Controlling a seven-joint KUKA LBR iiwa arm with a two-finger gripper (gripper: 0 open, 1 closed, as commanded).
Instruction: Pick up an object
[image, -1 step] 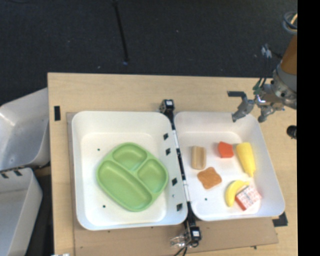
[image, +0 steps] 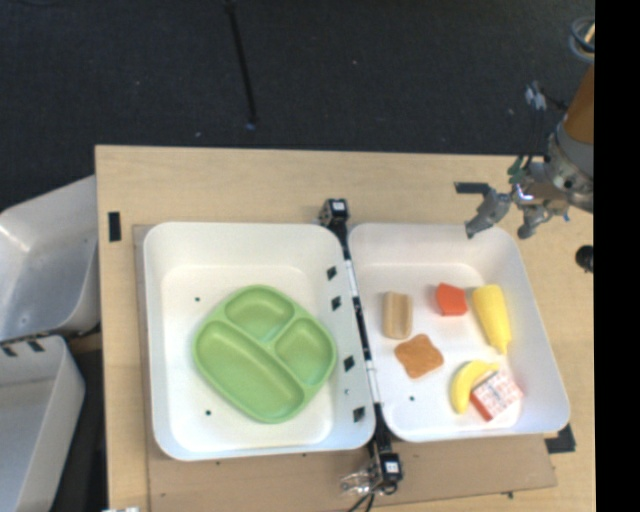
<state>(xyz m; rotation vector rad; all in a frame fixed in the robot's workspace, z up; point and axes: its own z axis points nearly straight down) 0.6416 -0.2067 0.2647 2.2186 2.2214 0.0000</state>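
Right now, gripper: my gripper (image: 497, 217) hangs over the far rim of the right bin (image: 540, 415), near its far right corner; I cannot tell how it is set, and I see nothing in it.
Progress: nothing is lifted, so as I judge it the descent and the whole grasp are left.
Candidates: orange-red block (image: 451, 300), long yellow piece (image: 491, 316), tan roll (image: 397, 314), toast-like piece (image: 418, 355), banana (image: 462, 383) touching a red-and-white carton (image: 495, 394).
Edges: carton sits near the near wall; yellow piece near the right wall.
Room: block and toast stand apart.
Left bin (image: 160, 300): green divided plate (image: 264, 352).
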